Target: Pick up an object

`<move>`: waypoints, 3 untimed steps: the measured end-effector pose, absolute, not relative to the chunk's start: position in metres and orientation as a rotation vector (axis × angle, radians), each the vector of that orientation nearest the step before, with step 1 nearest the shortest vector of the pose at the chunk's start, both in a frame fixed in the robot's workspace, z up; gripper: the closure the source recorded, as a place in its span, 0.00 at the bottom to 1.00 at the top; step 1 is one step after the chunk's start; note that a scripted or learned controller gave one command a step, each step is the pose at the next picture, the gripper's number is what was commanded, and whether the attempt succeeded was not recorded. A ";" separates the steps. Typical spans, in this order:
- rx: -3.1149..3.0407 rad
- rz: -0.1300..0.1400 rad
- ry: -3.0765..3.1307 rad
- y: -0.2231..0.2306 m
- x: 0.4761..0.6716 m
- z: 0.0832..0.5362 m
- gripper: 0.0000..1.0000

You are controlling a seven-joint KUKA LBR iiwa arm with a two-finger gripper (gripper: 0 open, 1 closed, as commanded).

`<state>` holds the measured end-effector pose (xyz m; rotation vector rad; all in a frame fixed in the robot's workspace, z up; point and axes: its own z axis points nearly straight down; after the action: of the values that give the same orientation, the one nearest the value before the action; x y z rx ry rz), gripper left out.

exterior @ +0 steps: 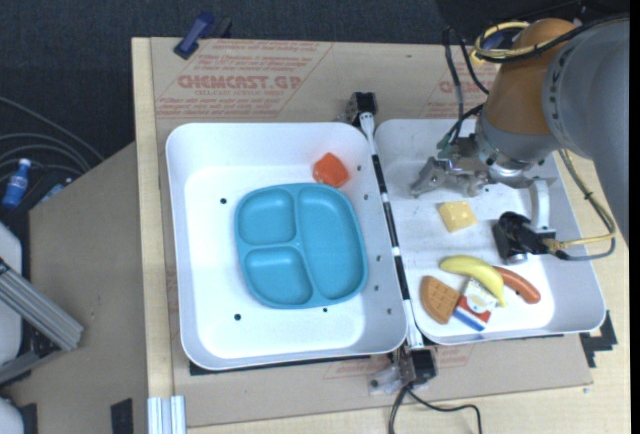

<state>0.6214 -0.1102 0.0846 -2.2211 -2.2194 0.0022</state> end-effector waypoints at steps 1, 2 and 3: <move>-2.221 -0.001 -2.223 -0.095 0.667 0.085 0.00; -2.221 0.002 -2.219 -0.107 0.597 0.084 0.00; -2.223 -0.001 -2.220 -0.107 0.597 0.095 1.00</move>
<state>0.5974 -0.1066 0.0946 -2.2227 -2.2195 -0.0007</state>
